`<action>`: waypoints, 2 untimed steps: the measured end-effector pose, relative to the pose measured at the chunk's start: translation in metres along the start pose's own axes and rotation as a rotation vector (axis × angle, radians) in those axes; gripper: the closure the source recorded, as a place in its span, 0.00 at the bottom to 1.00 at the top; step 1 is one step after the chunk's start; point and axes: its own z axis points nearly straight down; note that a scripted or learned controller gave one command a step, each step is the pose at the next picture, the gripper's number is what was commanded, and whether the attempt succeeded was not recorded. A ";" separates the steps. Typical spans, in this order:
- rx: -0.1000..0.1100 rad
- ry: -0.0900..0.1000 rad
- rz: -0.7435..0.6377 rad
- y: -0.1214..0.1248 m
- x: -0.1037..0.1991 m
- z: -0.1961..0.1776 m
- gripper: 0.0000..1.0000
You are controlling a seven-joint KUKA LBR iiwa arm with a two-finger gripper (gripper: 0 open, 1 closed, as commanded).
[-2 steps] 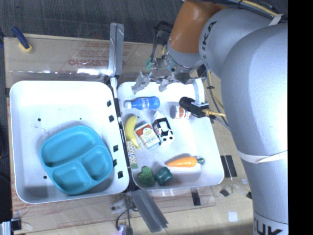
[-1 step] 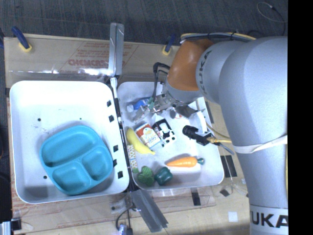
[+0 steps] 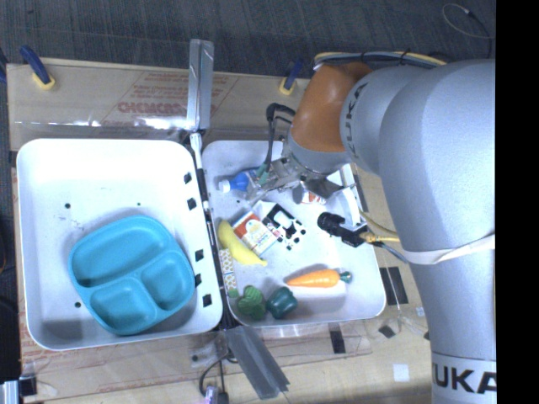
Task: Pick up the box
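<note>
The box (image 3: 255, 232) is small, red, orange and white, and lies flat in the middle of the right bin (image 3: 370, 297), against a banana. Just to its right sits a white piece with black square markings (image 3: 288, 224). My gripper (image 3: 268, 178) hangs over the back of the right bin, below the orange wrist band. It is above and behind the box, apart from it, close to a blue and white bottle (image 3: 239, 183). Nothing shows in its grasp.
A yellow banana (image 3: 237, 245) lies left of the box. A carrot (image 3: 315, 278) and two green items (image 3: 251, 303) (image 3: 282, 302) sit near the front wall. A red and white object (image 3: 313, 197) lies under the wrist. The left bin (image 3: 50, 167) holds a blue divided plate (image 3: 130, 272).
</note>
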 end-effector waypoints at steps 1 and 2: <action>0.000 0.000 0.000 0.000 0.000 0.000 0.00; 0.031 0.016 0.074 0.016 -0.032 0.017 0.00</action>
